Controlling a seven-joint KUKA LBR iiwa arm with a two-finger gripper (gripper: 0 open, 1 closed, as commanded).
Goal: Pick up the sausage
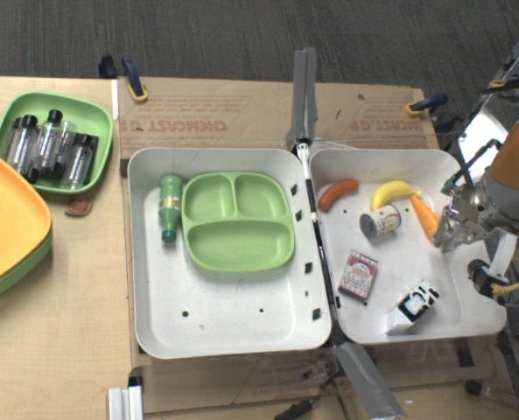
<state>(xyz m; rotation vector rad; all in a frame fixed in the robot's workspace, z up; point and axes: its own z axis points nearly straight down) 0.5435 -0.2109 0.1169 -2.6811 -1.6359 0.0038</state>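
The sausage [336,192] is a short orange-red link lying at a slant in the far left corner of the right bin [469,322], close to the divider between the bins. My gripper [450,232] hangs over the right side of that same bin, just right of an orange carrot [424,216] and well to the right of the sausage. Nothing shows between it and the sausage except other items on the bin floor.
In the right bin also lie a banana [394,192], a small can [380,223], a small patterned box [358,276] and a black-and-white object [417,303]. The left bin [154,313] holds a green divided plate [238,220] and a green bottle [170,206].
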